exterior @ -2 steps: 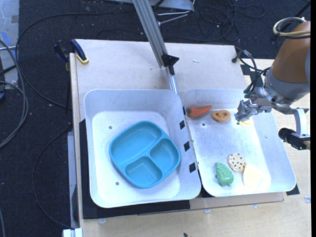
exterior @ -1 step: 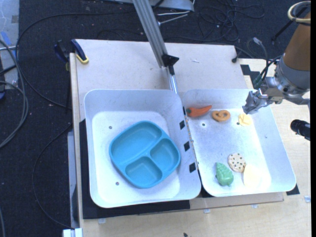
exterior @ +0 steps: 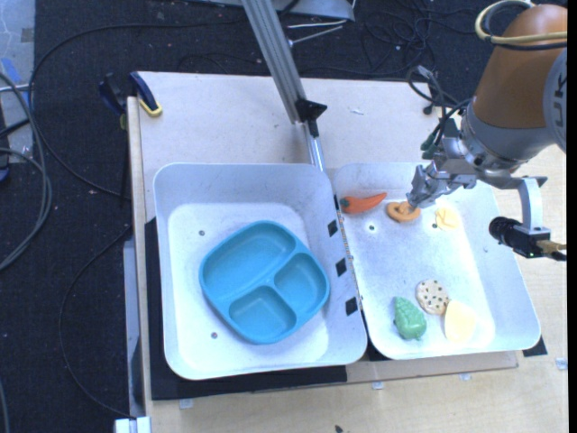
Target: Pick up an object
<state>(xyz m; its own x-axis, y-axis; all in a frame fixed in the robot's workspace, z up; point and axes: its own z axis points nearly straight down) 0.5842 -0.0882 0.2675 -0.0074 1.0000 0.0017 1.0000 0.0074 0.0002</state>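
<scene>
The right bin (exterior: 487, 269) holds several toy foods. An orange carrot (exterior: 363, 203) lies at its far left corner. Beside it is a tan ring-shaped piece (exterior: 402, 212), with a small yellow piece (exterior: 444, 217) to its right. My gripper (exterior: 417, 198) hangs just above the tan ring, its tips right at the ring's far edge. Near the front of the bin lie a green piece (exterior: 409, 319), a spotted round cookie (exterior: 433, 296) and a pale yellow piece (exterior: 460, 321).
The left bin (exterior: 180, 242) holds a blue divided tray (exterior: 263, 280). A slanted metal pole (exterior: 275, 48) rises from between the bins at the back. My arm's orange band (exterior: 518, 57) looms over the right bin's far right side.
</scene>
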